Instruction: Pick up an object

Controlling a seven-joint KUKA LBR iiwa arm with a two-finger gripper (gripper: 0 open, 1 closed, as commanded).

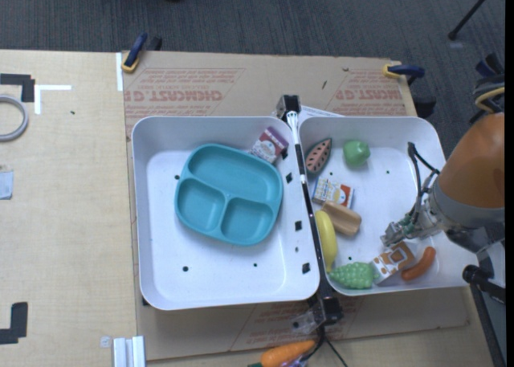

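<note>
My gripper (399,234) hangs low in the right bin (377,126), near its front right corner. Directly below it lie a small orange-and-white carton (391,262) and an orange sausage-shaped toy (419,264). To its left are a tan bread roll (344,218), a yellow banana (326,236) and a green bumpy toy (352,275). Further back sit a small white-and-orange box (332,193), a green round fruit (356,152) and a dark oval piece with red spots (318,156). Nothing visibly sits in the gripper.
The left bin (152,221) holds a teal divided plate (229,193) and a small wrapped packet (269,144) at its back right. The orange arm band (480,166) looms over the right bin's right wall. An orange carrot toy (287,352) lies on the cardboard in front.
</note>
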